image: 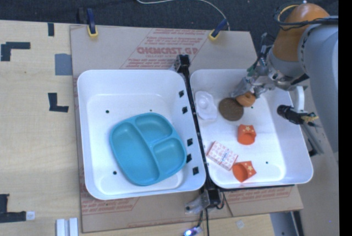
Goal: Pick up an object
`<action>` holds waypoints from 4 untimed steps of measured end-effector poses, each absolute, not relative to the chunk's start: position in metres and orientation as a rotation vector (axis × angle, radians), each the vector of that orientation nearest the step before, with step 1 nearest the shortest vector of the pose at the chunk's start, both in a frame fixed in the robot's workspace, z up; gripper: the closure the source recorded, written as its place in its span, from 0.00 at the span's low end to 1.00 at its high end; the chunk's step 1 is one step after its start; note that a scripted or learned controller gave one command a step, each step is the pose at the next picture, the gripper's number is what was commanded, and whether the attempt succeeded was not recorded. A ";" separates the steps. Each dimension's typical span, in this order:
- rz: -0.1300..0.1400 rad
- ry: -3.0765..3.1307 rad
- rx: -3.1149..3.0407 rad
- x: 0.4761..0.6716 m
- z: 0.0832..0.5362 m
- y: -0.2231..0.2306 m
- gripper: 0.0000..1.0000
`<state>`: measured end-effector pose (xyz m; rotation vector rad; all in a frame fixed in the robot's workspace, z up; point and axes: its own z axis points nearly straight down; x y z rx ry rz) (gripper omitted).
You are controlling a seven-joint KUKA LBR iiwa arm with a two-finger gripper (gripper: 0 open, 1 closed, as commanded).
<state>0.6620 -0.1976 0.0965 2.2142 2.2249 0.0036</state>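
My gripper (248, 92) is low in the right bin (286, 166), near its back right part. A small tan-orange object (246, 100) lies right at the gripper's tip, touching or nearly touching it. A brown round object (230, 109) sits just left of it. Further forward lie an orange-red block (246, 134), a second orange-red piece (243, 170) and a pink patterned card (221, 155). A clear plastic cup (204, 104) rests by the bin's left wall.
The left bin (93, 97) holds a blue divided tray (147, 147). A black divider with clips (190, 119) runs between the bins. The arm's grey body (322, 59) looms over the right bin's right rim.
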 end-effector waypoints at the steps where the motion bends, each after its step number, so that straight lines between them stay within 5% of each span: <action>1: 0.002 2.223 2.218 0.658 0.147 -0.188 1.00; 3: 0.000 2.224 2.220 0.654 0.211 -0.195 1.00; 4: 0.000 2.230 2.217 0.641 0.220 -0.146 1.00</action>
